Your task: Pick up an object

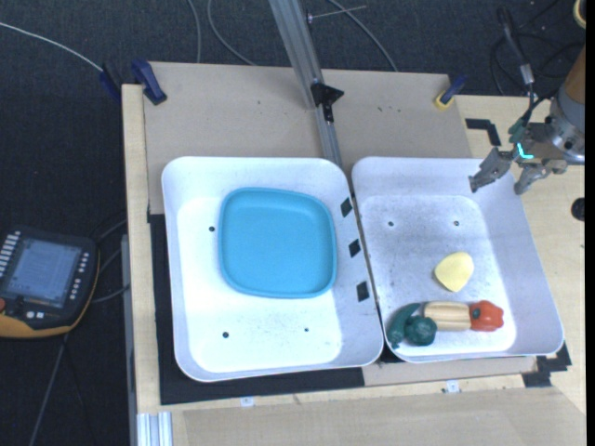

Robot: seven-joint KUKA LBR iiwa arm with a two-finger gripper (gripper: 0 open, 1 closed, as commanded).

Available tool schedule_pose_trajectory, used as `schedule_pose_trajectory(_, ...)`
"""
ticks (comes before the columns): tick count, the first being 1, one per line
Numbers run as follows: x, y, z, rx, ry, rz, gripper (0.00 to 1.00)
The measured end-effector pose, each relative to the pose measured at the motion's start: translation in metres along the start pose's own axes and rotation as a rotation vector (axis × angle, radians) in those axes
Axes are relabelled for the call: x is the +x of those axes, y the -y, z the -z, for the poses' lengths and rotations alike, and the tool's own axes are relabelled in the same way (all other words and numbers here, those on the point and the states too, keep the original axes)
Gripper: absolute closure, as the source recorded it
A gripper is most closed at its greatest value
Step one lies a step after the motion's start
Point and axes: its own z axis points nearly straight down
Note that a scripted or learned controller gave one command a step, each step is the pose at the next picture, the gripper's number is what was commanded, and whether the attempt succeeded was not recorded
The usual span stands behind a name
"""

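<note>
The right bin (409,179) holds a pale yellow piece (454,270) near its middle. Along the bin's front edge lie a dark green item (412,328), a tan stick-shaped item (447,316) and a red item (486,316) in a row. My gripper (504,177) hangs over the right bin's far right corner, well above and behind these objects. Its two fingers are spread apart with nothing between them.
A blue plate (277,242) lies in the left bin (191,249). A metal pole (297,35) slants up from between the bins at the back. Clamps sit at the bench's rear corners, and a teach pendant (42,277) rests on the floor at left.
</note>
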Motion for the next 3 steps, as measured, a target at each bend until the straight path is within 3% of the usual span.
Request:
schedule_pose_trajectory(1, 0.000, 0.000, 0.000, 0.000, 0.000, 0.000, 0.00)
schedule_pose_trajectory(3, -0.001, -0.008, -0.087, 0.004, -0.001, 0.000, 0.00)
